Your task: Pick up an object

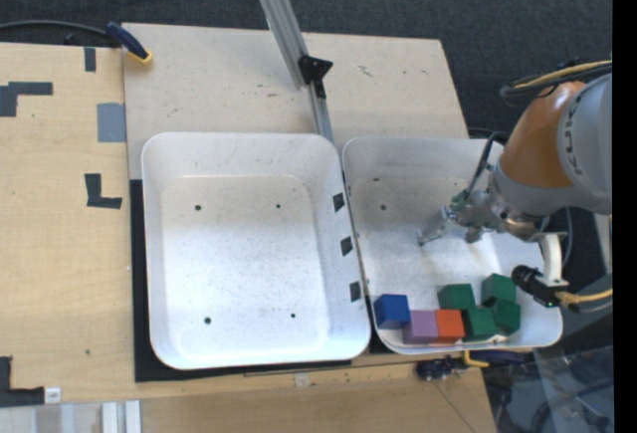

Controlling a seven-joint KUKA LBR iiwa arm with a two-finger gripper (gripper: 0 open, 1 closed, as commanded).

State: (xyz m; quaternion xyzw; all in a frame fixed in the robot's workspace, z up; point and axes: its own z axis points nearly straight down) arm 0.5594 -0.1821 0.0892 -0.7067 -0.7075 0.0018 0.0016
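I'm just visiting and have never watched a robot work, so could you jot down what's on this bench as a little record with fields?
arm: grey with an orange band, reaching in from the right
gripper: over the right bin, apart from the blocks
blue block: near edge of right bin
purple block: beside the blue one
orange block: beside the purple one
green blocks: clustered in the bin's near right corner
left bin: white, beside the right bin

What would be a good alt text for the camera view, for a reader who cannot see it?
A grey robot arm reaches from the right into the right bin, its gripper above the bin floor. Blocks crowd the bin's near edge: a blue block, a purple block, an orange block and green blocks. The left bin lies beside it.
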